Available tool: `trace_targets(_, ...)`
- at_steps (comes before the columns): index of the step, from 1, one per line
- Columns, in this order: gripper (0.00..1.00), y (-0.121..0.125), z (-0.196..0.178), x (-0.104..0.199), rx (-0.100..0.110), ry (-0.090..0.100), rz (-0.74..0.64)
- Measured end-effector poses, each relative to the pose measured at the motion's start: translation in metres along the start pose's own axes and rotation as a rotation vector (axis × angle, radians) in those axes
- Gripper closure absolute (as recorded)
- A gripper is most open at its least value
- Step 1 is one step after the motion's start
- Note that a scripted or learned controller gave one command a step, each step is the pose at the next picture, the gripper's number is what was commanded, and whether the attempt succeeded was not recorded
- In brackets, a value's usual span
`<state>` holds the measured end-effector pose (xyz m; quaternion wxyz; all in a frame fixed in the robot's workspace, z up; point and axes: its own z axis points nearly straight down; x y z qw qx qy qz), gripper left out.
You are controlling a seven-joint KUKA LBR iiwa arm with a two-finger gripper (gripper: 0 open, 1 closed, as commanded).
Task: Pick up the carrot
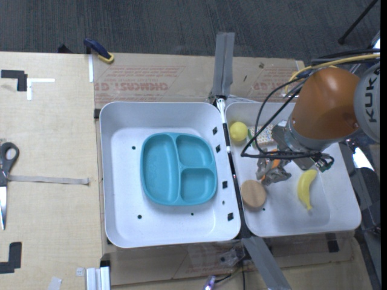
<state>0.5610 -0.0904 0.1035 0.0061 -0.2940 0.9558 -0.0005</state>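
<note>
- The arm (329, 104), grey with an orange band, reaches in from the right and hangs over the right white bin (338, 219).
- The gripper (272, 171) is down low in that bin, near its left half, with black cables looping around it.
- Whether anything sits between the gripper's tips cannot be told; the wrist and cables hide them.
- A small orange piece, apparently the carrot (273, 160), shows right at the gripper, mostly covered by it.
- A banana (306, 188) lies in the same bin, just right of the gripper.
- A round tan disc-shaped object (253, 194) lies near the bin's left wall, just below the gripper.
- A lemon (239, 131) sits in the bin's upper left corner.
- The left white bin (121, 222) holds a blue divided plate (179, 168) with three compartments.
- Scissors (6, 174) lie on the table (48, 222) at the far left.
</note>
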Motion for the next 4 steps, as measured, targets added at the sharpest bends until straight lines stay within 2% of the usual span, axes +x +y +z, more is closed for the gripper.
trace_targets(1, 1.00, 0.025, -0.089, -0.011, 0.000, 0.005, 0.322)
trace_targets(2, 1.00, 0.033, -0.003, 0.058, -0.003, 0.009, 0.166)
trace_targets(3, 1.00, 0.018, -0.217, 0.050, -0.001, 0.004, 0.083)
trace_targets(4, 1.00, 0.008, -0.079, 0.020, -0.005, 0.008, -0.006)
